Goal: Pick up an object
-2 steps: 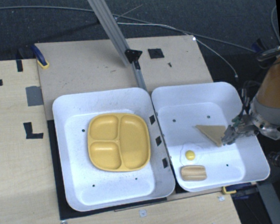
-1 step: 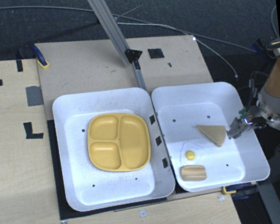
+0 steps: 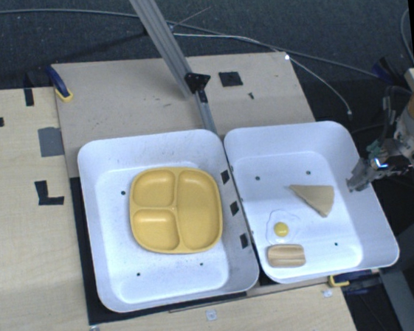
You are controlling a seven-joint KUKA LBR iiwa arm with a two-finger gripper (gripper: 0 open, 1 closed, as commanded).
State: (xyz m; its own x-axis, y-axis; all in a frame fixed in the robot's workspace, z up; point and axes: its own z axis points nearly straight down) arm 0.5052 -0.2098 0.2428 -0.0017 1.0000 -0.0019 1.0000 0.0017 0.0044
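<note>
Tan wedge-shaped piece (image 3: 316,197), flat, upper right of right bin, toy fried egg (image 3: 281,228), white with yellow yolk, flat, just below-left of wedge, tan bread roll (image 3: 285,255), lying lengthwise, near bin's front wall

arm (image 3: 410,127) cut off — claw (image 3: 362,174) blurred

The pale wooden tabletop (image 3: 132,95) carries two shallow white bins set side by side, their inner rims touching. The left bin (image 3: 103,232) and the right bin (image 3: 338,146) sit toward its near edge. Black tape marks (image 3: 47,192) and a grey patch (image 3: 50,140) lie on the wood to the left.
</note>
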